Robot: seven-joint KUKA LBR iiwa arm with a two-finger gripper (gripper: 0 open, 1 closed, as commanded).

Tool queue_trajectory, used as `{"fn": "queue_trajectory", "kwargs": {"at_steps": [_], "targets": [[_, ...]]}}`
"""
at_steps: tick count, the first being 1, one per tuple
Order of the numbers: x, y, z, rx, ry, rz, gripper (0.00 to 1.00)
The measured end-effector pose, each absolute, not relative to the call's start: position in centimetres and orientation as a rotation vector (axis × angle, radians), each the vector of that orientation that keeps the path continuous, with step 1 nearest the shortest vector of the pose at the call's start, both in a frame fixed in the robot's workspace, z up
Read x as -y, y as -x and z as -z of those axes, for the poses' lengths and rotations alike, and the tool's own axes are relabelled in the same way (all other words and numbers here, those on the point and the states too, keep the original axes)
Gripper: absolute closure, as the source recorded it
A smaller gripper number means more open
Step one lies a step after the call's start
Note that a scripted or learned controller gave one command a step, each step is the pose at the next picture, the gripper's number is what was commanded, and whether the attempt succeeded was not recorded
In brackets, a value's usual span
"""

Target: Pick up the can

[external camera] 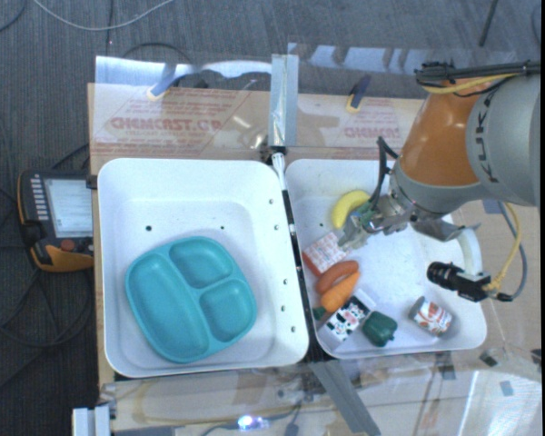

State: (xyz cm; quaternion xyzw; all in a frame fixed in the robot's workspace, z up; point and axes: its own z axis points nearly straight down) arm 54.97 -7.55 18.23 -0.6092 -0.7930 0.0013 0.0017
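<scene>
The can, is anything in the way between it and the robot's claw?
Nothing visible lies between them. The can sits on its side near the right bin's lower right corner, with bare white floor between it and the gripper, which is up by the banana. The carrot and other toys lie further left.
</scene>
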Motion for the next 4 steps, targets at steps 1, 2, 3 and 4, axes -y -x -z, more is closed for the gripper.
{"fn": "queue_trajectory", "kwargs": {"at_steps": [1, 2, 3, 4], "targets": [[7.8, -57.6, -30.6, 2.337, 2.103, -0.006, 1.0], [7.5, -58.7, -18.2, 2.511, 1.883, -0.005, 1.0], [10.0, -64.0, -29.5, 2.71, 1.597, -0.004, 1.0], [7.5, -64.2, -19.1, 2.752, 1.515, -0.004, 1.0]]}}
